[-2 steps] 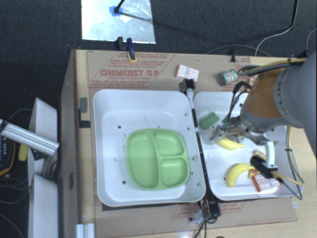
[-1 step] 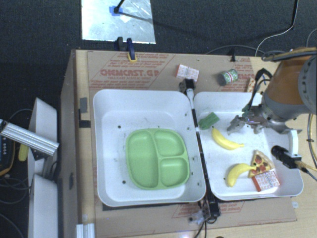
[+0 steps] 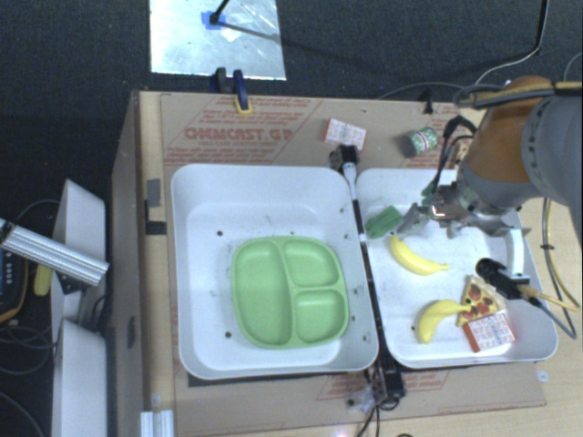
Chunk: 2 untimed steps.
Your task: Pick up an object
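Grey arm (image 3: pixel 557 144), orange band (image 3: pixel 499 139)

Two bins side by side on the worktop (image 3: pixel 273 126), divided tray (image 3: pixel 290 291) in the left bin (image 3: pixel 196 271), two bananas (image 3: pixel 416 258), a block (image 3: pixel 383 221), a slice (image 3: pixel 475 300) and a box (image 3: pixel 489 332) in the right bin (image 3: pixel 387 185).

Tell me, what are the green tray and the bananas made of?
The green tray looks like smooth molded plastic: one even color, rounded compartments, a soft sheen. The two bananas are probably plastic toys, since they look evenly yellow and unblemished, though from this distance real fruit can't be ruled out.
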Each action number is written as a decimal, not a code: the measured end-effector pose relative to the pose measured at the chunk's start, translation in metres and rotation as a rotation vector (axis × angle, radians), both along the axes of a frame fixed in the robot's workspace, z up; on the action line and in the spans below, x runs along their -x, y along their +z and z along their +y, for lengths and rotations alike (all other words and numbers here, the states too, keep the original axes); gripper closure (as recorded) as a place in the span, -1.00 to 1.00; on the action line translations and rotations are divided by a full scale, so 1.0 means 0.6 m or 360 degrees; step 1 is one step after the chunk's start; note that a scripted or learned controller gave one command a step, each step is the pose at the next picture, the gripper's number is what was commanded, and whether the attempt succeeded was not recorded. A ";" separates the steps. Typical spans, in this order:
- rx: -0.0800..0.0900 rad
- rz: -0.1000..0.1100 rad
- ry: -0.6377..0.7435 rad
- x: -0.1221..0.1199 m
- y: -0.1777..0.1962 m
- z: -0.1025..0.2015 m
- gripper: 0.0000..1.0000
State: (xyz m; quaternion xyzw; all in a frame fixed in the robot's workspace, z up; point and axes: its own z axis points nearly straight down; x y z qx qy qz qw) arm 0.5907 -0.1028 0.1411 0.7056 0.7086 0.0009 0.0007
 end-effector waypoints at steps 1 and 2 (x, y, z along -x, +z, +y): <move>0.0001 0.0004 -0.0004 0.006 -0.095 -0.008 -1.00; 0.0000 0.0004 -0.0004 0.044 -0.095 0.005 -1.00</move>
